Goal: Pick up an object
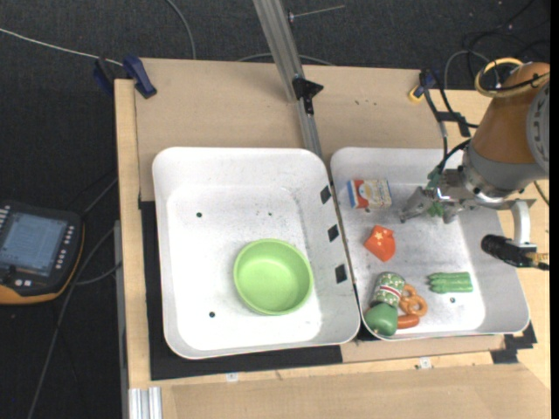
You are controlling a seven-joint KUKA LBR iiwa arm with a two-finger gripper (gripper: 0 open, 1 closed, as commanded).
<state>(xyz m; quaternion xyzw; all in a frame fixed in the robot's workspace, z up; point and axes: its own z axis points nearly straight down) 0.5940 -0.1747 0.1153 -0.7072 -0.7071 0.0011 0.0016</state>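
While we are hovering over the right bin (502, 317) with the gripper (425, 206) reaching in from three o'clock, nothing is sitting between its fingers, which are looking spread fairly wide, the nearer one pointing toward nine o'clock. No single target is being named, so we are treating the small white carton with red and blue print (368, 194) as the likeliest pick: it is lying near the bin's twelve o'clock edge, just beside the gripper at its nine o'clock. An orange-red pepper-like toy (380, 243) is lying toward seven o'clock of the gripper, a green ridged piece (450, 282) is resting at about five o'clock, and a cluster made of a printed can (389, 288), a pretzel-shaped toy (410, 304) and a green rounded toy (381, 320) is crowding the bin's seven o'clock corner. The left bin (175, 182) is holding a lime green bowl (273, 275). We are judging several risks from here. If we are coming down off-centre, a finger is likely striking the carton's top and pushing it against the bin wall rather than straddling it. The carton's flat faces are also inviting a slip if the closure is catching only a corner. Were we choosing the cluster instead, the touching pieces are likely jamming the fingers or lifting together and dropping.
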